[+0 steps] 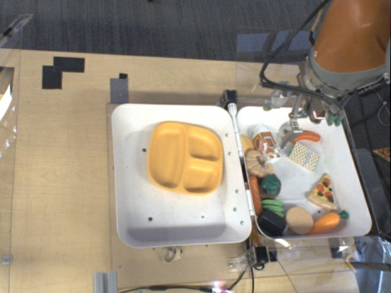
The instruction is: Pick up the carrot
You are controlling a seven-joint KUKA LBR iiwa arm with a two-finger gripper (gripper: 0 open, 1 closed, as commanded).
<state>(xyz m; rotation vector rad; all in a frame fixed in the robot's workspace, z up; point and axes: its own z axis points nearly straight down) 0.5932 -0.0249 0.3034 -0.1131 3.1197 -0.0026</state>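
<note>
The claw (292, 129) hangs over the far part of the right bin (354, 163), below the arm's orange band (351, 29). Its metal fingers point down among the toys, but the slant of the view and their small size make it impossible to tell how far apart they stand, and nothing can be seen gripped between them.

The carrot (327, 221) lies well apart from the claw, at the near right corner of the same bin, its orange body tilted with the green top toward the bin's right wall. Just left of the carrot sits a tan egg-shaped toy (299, 219), touching or nearly touching it. Between the carrot and the claw lie a pizza slice (322, 191) and a checked cracker (303, 156). Just right of the claw is an orange sausage (305, 137); just left of it stands a small brown-and-white carton (265, 143). A green broccoli piece (269, 185) sits nearer the camera than the claw.

Well left of the claw, the left bin (131, 218) holds a yellow divided tray (185, 156), on the wooden tabletop (55, 182).
</note>
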